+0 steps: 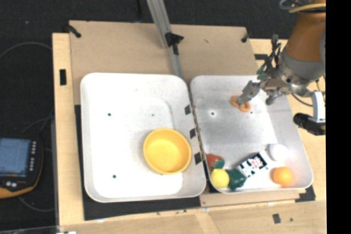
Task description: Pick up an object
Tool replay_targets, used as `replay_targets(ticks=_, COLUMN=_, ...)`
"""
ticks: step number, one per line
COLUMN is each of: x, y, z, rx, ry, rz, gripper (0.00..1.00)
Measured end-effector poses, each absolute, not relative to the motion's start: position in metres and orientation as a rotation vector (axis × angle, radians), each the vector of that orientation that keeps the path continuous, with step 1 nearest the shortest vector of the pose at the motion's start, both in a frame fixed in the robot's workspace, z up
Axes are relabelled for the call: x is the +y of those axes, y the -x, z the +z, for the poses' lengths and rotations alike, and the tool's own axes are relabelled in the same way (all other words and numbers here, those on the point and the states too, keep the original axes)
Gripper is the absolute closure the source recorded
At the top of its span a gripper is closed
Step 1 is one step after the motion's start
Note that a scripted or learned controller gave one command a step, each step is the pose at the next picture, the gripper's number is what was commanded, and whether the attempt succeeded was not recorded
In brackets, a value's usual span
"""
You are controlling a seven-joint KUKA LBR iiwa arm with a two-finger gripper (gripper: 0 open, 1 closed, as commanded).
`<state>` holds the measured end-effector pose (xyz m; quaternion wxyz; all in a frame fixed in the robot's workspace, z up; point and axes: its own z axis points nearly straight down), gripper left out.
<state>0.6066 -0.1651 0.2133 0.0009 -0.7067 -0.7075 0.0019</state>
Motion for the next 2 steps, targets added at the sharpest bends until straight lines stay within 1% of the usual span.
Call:
replay_targets(ticks=1, x=-0.173, y=-0.606, z=0.152, rx=-2.219, ry=2.221, rz=0.007, gripper=0.00)
replay_targets(ticks=2, x=-0.174, y=-0.606, z=0.102, rx=-2.220, ry=2.224, rz=0.002, gripper=0.00)
